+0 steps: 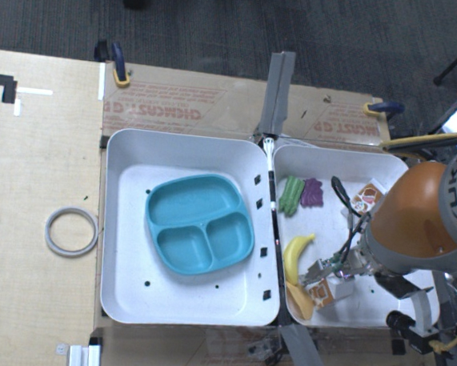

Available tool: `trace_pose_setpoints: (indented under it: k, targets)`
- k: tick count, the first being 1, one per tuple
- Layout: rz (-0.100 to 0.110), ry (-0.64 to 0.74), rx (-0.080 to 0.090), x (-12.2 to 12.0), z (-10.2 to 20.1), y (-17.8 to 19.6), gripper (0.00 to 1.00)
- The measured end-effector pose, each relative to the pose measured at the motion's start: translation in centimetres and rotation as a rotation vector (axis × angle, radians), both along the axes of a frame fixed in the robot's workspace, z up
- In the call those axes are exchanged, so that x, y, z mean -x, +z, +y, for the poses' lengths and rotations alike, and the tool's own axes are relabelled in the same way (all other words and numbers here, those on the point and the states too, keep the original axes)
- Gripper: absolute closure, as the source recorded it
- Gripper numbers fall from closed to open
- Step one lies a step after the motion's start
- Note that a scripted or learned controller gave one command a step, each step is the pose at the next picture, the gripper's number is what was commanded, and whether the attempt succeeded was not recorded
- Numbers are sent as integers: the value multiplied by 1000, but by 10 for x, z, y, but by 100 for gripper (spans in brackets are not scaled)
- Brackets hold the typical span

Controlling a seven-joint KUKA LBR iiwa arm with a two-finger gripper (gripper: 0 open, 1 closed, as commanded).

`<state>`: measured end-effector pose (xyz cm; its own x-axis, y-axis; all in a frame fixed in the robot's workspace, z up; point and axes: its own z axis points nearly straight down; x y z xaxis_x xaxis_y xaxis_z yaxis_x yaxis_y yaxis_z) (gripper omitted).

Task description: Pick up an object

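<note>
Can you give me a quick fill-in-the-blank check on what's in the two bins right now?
1. The blue divided tray lies in the ____ bin of the camera view.
2. The tray has ____ compartments.
3. In the right bin, the green toy vegetable lies right beside a ____ toy.
4. The gripper hangs low just right of the yellow ____.

Missing words: left; three; purple; banana
</note>
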<state>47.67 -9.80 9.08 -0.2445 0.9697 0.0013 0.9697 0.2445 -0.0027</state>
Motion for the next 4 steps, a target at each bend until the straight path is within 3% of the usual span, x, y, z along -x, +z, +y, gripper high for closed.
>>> trace_pose_setpoints:
  k: [1, 2, 4]
  targets:
    - [-2, 17, 1, -1, 11, 100, 0]
    - [-1, -16, 0, 0, -14, 0, 0]
    - [-1, -16, 0, 0, -14, 0, 0]
